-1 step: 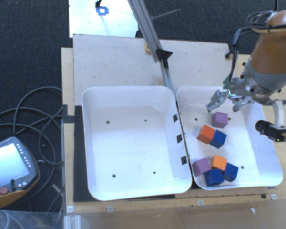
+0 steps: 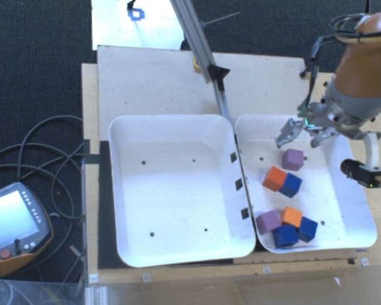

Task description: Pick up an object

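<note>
My gripper (image 2: 303, 136) hangs over the back of the right bin (image 2: 359, 199), fingers spread open with nothing between them. Just below it and slightly left lies a purple cube (image 2: 293, 159). Farther toward the front, an orange cube (image 2: 274, 178) touches a blue cube (image 2: 291, 185). A cluster sits at the bin's front wall: a purple cube (image 2: 268, 221), an orange cube (image 2: 291, 216) and two blue cubes (image 2: 284, 236) (image 2: 307, 229).
The left bin (image 2: 178, 183) stands beside the right one, sharing a wall with black tabs. A slanted metal pole (image 2: 197, 37) crosses the back of the bench. Cables and a teach pendant (image 2: 13, 227) lie off the bench's left.
</note>
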`<state>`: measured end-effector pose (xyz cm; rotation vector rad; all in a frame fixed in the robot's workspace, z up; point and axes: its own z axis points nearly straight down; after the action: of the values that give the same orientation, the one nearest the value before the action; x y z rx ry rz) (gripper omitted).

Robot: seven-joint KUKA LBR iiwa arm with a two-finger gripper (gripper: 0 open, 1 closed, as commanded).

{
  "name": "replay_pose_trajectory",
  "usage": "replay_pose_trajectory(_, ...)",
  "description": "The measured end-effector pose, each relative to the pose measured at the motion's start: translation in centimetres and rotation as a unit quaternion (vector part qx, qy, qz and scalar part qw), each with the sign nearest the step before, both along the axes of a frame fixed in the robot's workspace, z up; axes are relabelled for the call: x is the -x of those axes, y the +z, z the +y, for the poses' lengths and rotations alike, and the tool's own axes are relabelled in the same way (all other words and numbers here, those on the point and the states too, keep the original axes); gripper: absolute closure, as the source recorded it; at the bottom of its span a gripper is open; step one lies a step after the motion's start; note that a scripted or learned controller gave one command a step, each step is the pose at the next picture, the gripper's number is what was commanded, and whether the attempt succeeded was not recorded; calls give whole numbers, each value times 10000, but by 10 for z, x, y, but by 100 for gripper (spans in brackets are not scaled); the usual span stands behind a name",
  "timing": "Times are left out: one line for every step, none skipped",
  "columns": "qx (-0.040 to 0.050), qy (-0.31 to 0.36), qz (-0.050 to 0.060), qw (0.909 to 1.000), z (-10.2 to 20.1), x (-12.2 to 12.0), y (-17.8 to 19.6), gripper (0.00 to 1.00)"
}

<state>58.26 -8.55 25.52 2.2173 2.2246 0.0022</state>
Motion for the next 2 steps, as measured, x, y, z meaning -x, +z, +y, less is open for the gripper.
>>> replay_pose_trajectory(-2, -4, 26, 10000, 10, -1, -54, 0)
replay_pose_trajectory(1, -10, 24, 10000, 5, 2, -97, 0)
